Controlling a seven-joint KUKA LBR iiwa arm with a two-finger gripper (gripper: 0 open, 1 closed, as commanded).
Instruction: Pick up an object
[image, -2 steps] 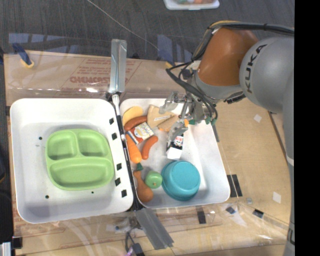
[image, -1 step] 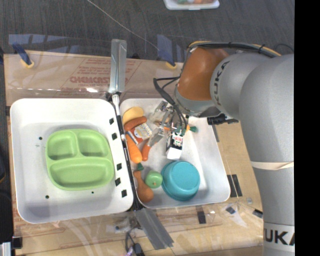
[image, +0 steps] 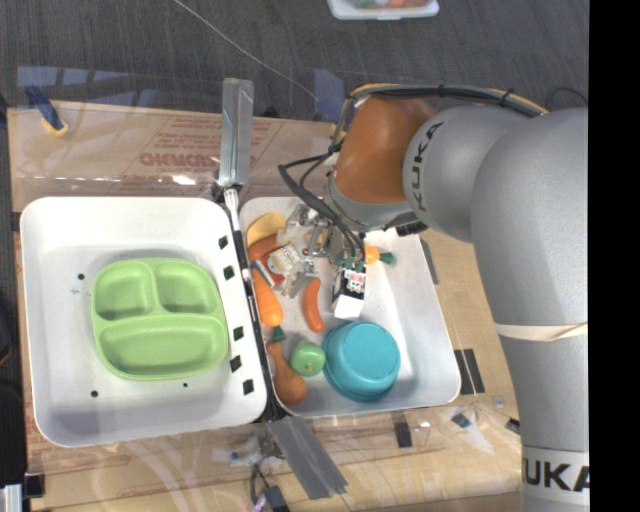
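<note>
My gripper hangs low in the right bin, at its back left part, under the orange wrist band. Right below it lie an orange sausage-like piece, a long carrot along the bin's left wall and a yellow banana at the back left. A teal bowl sits at the front, with a green apple on its left and a brown potato-like piece in the front left corner. Whether anything sits in the gripper is hidden by the wrist.
The left bin holds a green compartment plate. A small orange and green toy lies right of the gripper. A metal divider bar rises between the bins at the back. The arm fills the right side.
</note>
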